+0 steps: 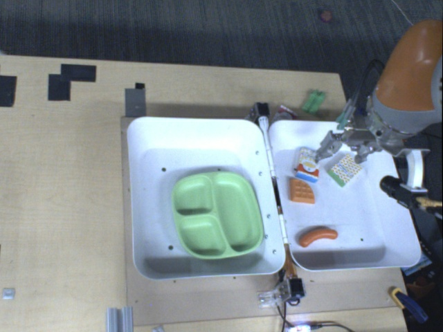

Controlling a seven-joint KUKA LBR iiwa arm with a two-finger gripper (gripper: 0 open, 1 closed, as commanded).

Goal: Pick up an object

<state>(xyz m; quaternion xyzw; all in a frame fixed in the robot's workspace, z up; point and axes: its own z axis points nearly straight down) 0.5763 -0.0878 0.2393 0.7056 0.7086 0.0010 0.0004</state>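
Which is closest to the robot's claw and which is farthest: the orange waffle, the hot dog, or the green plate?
From the gripper in the camera view:
1. Orange waffle, right bin, just below-left of the claw.
2. Hot dog, right bin, near its front edge.
3. Green plate, over in the left bin.

A pale wooden bench [62, 206] fills most of the view, black tape patches [69, 80] stuck along its top left. Beyond its far edge, dark grey carpet [194, 16] stretches across the floor, evenly lit.
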